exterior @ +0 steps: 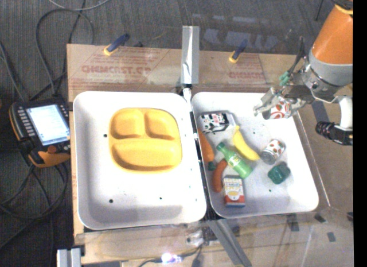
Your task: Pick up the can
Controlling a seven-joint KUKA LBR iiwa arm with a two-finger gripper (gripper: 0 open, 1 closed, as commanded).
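The left bin [86, 162] holds a yellow divided tray [146, 139]. The right bin [304, 191] holds a banana [245, 147], a green bottle [235, 161], a small carton [233, 192], a black-and-white box [213, 122], a carrot [207, 148], a sausage [218, 177], a green cup [279, 173] and a can [273, 150] lying on its side beside the banana. The gripper [277, 108] hangs over this bin's far right corner, pinching a red-and-white can [280, 110] between its fingers, well apart from the other things.
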